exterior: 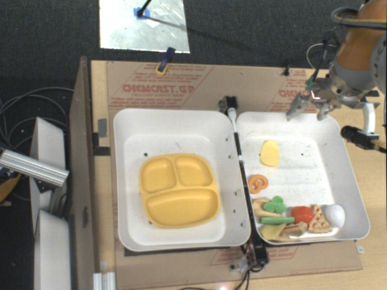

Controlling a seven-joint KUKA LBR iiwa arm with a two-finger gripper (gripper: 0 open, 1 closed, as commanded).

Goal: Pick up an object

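Note:
The right bin (338,156) holds several toy foods: a yellow oval piece (270,153) near the middle, an orange ring (258,183) by the divider, and a heap along the front wall with a green piece (276,206), a red piece (302,213), a pizza slice (320,221) and a white egg (334,213). My gripper (310,108) hangs over the bin's far rim at the back right, well above and behind the foods. Its two fingers stand spread apart with nothing between them.
The left bin (130,162) holds a yellow three-section plate (179,190). A black bar (237,150) runs between the two bins. Cardboard (199,83) lies under the bins, and a grey rail (33,167) and cables sit at far left.

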